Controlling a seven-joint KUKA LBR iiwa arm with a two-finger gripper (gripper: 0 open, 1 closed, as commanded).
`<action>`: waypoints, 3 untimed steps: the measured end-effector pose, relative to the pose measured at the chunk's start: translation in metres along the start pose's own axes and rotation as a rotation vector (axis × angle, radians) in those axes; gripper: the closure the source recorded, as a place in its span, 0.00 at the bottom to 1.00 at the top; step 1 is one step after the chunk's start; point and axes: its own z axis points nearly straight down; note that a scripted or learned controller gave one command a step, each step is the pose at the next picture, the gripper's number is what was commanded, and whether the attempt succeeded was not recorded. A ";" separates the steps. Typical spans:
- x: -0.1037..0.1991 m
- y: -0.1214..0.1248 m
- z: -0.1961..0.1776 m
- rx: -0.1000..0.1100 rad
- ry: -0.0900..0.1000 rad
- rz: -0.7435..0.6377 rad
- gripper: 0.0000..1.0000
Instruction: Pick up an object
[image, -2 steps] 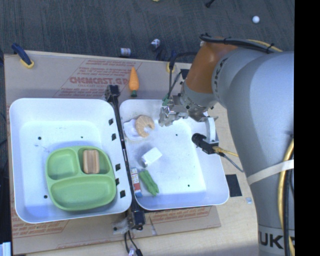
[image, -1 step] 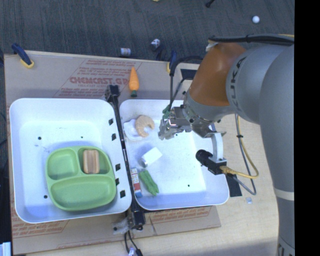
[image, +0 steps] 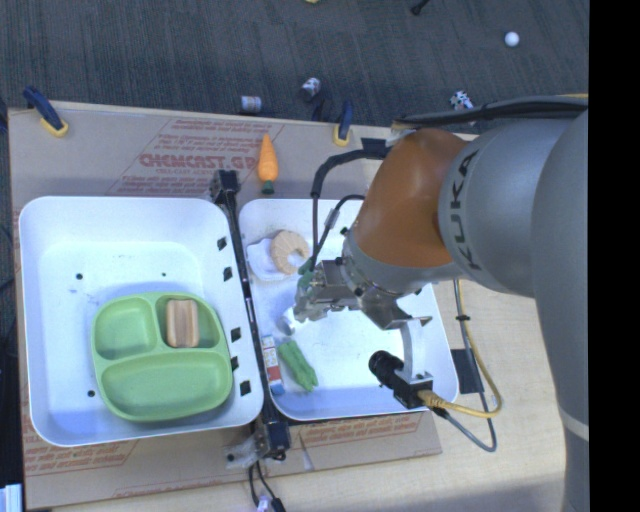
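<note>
My gripper (image: 308, 298) hangs low over the left part of the right bin (image: 345, 395), under the orange wrist band. A round tan food piece (image: 290, 249) lies just up and left of it, beside a white object (image: 262, 257). A green vegetable-shaped toy (image: 297, 364) lies below the gripper near the bin's front left. A narrow red and white tube (image: 270, 361) rests along the bin's left wall. The arm hides the bin floor right under the gripper.
The left bin (image: 60, 250) holds a green divided plate (image: 160, 385) with a tan block (image: 181, 322) in its upper right compartment. An orange carrot toy (image: 267, 158) lies on the cardboard behind the bins. Black clips and cables run between and beside the bins.
</note>
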 end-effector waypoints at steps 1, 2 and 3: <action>0.000 0.000 0.000 -0.001 0.000 0.001 0.00; -0.106 0.102 -0.102 -0.005 -0.002 0.004 0.00; -0.125 0.073 0.075 0.003 0.001 0.002 0.00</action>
